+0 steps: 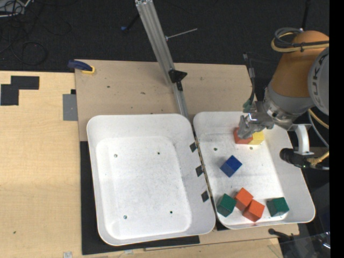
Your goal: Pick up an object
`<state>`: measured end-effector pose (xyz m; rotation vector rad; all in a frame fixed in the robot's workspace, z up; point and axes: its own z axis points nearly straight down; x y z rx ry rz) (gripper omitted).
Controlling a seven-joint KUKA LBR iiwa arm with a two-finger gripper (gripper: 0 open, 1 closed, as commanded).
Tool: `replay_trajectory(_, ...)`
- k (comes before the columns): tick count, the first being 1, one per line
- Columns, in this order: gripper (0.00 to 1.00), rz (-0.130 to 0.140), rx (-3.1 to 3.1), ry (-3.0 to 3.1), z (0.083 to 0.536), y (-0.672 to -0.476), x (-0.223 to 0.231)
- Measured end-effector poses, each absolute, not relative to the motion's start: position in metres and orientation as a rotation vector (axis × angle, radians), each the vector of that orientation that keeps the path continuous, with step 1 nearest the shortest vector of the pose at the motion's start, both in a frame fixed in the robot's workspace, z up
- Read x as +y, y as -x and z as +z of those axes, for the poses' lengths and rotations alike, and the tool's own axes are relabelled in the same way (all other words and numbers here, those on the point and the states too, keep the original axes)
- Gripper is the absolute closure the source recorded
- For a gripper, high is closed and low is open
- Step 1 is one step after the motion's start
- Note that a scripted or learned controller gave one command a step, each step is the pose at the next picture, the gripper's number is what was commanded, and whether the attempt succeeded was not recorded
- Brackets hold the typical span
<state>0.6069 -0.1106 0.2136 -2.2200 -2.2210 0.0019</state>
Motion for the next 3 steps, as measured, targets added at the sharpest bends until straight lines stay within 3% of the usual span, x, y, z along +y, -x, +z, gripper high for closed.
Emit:
replay_trajectory(1,1.00,0.003,-2.222,2.213,0.206,-0.592,-0.058)
replay_trajectory(3,1.00,0.001,-2.224,2.214,0.227,-0.580,0.046)
